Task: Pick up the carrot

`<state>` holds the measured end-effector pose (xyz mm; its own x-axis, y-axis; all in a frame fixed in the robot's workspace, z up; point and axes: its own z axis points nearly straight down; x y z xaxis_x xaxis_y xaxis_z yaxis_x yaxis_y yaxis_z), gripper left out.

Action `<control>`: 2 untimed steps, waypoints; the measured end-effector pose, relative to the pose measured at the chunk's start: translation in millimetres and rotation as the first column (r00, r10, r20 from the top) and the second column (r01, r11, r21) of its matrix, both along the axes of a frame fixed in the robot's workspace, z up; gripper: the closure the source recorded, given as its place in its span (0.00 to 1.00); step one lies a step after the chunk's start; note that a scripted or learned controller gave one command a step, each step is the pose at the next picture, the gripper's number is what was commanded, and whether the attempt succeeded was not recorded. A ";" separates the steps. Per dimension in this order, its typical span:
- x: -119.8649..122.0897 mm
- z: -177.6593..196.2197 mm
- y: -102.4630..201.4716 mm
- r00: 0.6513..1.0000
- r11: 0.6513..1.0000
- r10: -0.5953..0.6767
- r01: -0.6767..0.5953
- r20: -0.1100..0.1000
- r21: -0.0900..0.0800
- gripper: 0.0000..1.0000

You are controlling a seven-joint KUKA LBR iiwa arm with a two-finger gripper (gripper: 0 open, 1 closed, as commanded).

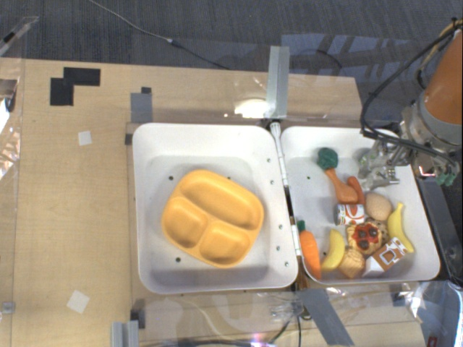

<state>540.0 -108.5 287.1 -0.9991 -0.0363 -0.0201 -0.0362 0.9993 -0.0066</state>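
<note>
Fingers (379, 170), open or clenched I cannot tell, hover over the right bin (428, 266) on the wooden bench (65, 215); carrot (309, 249) lies below.

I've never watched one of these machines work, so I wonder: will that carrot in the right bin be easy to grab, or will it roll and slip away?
The carrot looks like smooth, glossy plastic, so it may slip. Its rounded, tapered shape would probably roll if nudged. It lies close against the bin wall beside a banana, which likely leaves the end effector little room.

An orange carrot (309, 251) with a small green top lies in the right-hand bin's near-left corner. It appears to rest against the bin wall.
</note>
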 end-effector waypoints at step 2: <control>51.3 -196.8 26.0 0.896 0.896 -0.445 0.445 -0.006 0.012 1.00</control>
<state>591.3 -82.5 90.3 -0.9110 0.4121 -0.0147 0.4120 0.9112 0.0055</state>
